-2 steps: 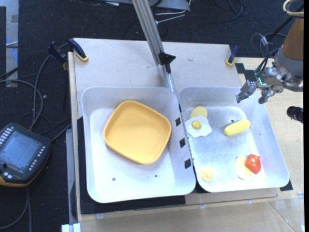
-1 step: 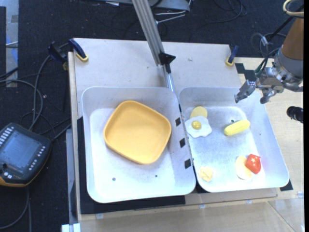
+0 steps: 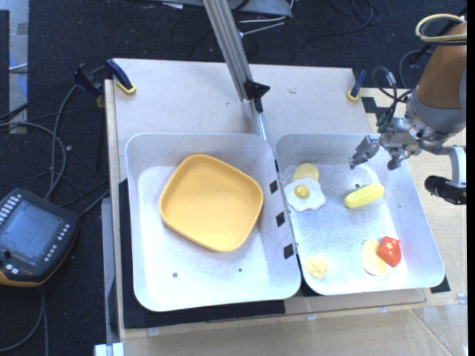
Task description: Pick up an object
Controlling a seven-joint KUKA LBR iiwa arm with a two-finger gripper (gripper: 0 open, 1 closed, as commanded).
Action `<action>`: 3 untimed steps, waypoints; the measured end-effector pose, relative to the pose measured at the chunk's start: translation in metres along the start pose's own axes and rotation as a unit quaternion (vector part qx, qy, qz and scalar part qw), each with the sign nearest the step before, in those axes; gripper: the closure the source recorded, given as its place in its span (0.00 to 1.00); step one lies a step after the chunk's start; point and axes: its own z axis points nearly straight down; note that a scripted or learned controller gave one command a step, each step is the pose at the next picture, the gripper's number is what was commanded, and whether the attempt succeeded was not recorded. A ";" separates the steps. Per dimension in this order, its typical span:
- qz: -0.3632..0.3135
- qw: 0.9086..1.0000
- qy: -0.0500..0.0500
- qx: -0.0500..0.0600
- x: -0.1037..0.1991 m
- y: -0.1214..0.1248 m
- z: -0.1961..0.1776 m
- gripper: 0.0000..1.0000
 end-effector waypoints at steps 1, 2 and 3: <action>0.000 1.000 0.000 0.001 0.007 0.000 0.061 0.00; 0.000 1.000 0.000 0.000 0.008 0.000 0.099 0.00; 0.000 1.000 -0.001 -0.002 0.008 0.001 0.086 1.00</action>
